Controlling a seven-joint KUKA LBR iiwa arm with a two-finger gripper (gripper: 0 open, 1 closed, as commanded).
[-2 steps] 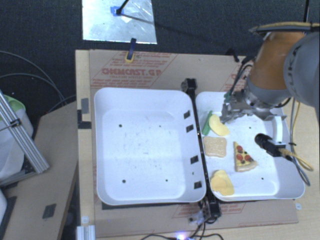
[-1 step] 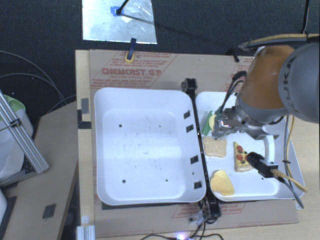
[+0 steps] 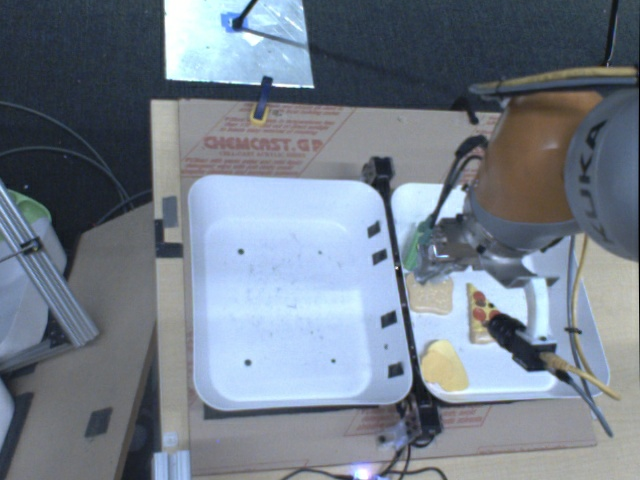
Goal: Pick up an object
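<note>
Here the jaws [image 3: 428,256] hover just above the toast slice [image 3: 432,297].

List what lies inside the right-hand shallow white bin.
Right-hand shallow white bin: tan toast slice, pizza-slice toy, yellow rounded piece, green item. The grey-orange arm covers its upper part.

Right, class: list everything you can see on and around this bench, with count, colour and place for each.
left bin: one, white, bench's left half
right bin: one, white, beside it on the right
toast slice: one, pale tan, right bin near the divider
pizza slice: one, yellow with red spots, right bin middle
yellow piece: one, right bin's near corner
green item: one, right bin, partly under the arm
metal sheet: one, silver, floor beyond the bench
arm: one, grey and orange, over the right bin
pincer: one, metal, low above the toast slice
</note>
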